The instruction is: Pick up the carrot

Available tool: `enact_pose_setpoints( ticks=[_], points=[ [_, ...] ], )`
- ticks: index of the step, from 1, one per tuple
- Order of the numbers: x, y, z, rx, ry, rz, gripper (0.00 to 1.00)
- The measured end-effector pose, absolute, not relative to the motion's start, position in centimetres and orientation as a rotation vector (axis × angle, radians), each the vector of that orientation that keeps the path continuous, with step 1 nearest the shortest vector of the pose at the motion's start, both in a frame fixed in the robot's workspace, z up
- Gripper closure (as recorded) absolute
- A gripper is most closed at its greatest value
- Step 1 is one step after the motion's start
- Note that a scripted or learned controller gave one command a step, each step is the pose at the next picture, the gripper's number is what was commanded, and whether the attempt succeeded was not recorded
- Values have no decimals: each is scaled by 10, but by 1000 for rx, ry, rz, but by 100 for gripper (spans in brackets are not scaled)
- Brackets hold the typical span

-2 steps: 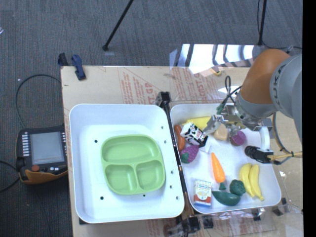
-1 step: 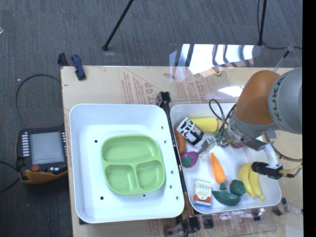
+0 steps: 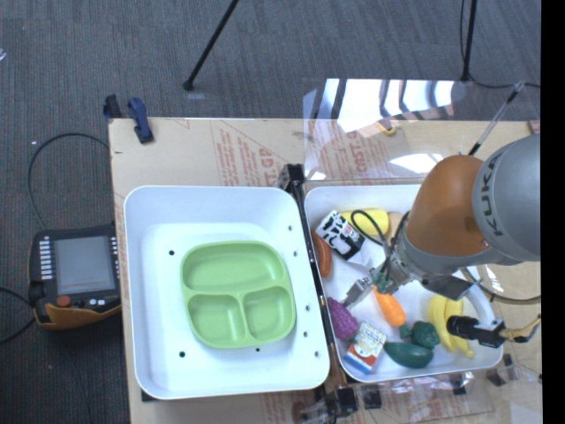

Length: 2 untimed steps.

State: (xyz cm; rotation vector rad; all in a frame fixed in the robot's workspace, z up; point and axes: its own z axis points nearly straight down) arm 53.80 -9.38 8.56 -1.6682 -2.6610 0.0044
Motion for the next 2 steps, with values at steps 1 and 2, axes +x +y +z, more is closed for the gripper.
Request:
enact_pose_setpoints(
  ticks=[1, 2],
  points=[
    [538, -94, 92, -1680, -2646, 3, 100],
    [533, -50, 186, -2285, -2148, 3, 100]
  ],
)
